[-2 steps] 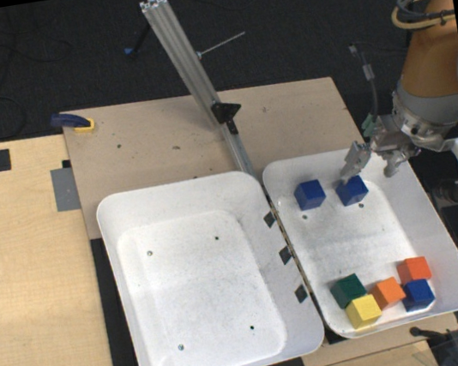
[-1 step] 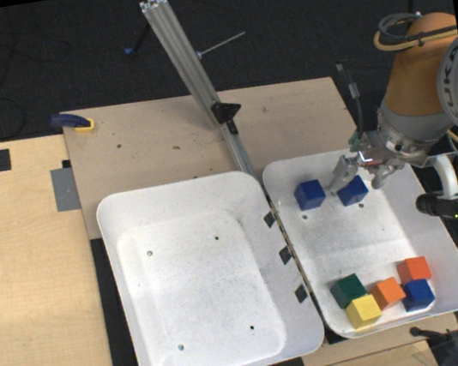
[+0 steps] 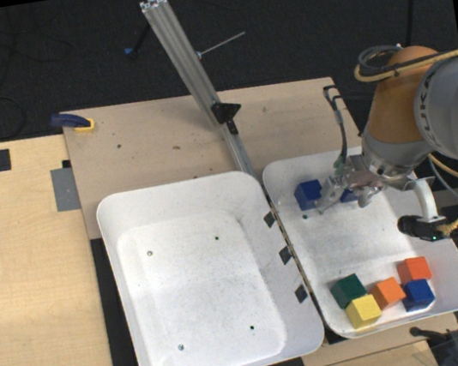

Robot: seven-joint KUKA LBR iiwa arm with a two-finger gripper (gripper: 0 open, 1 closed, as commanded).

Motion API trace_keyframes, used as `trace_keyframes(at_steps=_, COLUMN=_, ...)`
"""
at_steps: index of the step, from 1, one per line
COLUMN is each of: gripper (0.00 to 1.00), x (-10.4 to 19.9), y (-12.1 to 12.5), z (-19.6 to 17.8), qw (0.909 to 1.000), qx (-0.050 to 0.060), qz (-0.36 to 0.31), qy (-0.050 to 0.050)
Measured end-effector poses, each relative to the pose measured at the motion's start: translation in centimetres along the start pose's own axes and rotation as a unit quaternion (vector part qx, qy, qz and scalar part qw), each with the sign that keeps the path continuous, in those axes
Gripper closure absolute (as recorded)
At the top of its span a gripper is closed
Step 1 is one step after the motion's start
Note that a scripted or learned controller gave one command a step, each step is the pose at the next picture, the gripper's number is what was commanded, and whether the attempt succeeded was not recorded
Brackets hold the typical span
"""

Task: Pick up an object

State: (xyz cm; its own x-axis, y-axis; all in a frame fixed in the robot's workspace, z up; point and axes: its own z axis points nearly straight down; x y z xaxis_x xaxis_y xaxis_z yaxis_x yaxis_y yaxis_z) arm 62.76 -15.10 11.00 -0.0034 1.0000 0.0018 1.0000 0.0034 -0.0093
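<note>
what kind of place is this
Probably a robotics lab test bench: a grey and orange arm reaches over two white bins, coloured blocks lie in the right one, and cables trail across the dark floor.

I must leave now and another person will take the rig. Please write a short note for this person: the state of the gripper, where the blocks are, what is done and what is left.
Gripper: low in the right bin, at its far end, beside the far blue block. No block is seen between its fingers.
Blocks: all in the right bin. Apart from the far blue block, five sit clustered at the near end: green, yellow, orange, red and blue.
Left bin: beside the right bin.
Done: the arm has reached the far blue block.
Left: grasp a block and lift it; nothing is picked yet.
</note>
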Motion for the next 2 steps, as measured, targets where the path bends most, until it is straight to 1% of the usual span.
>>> trace_keyframes(at_steps=1, gripper=1.00, x=-0.1, y=0.1, z=-1.4, qw=1.0000, qx=-0.003, qz=0.002, qy=0.000)
trace_keyframes(at_steps=2, gripper=1.00, x=0.5, y=-0.3, z=-6.3, qw=1.0000, qx=-0.006, qz=0.001, qy=-0.001)
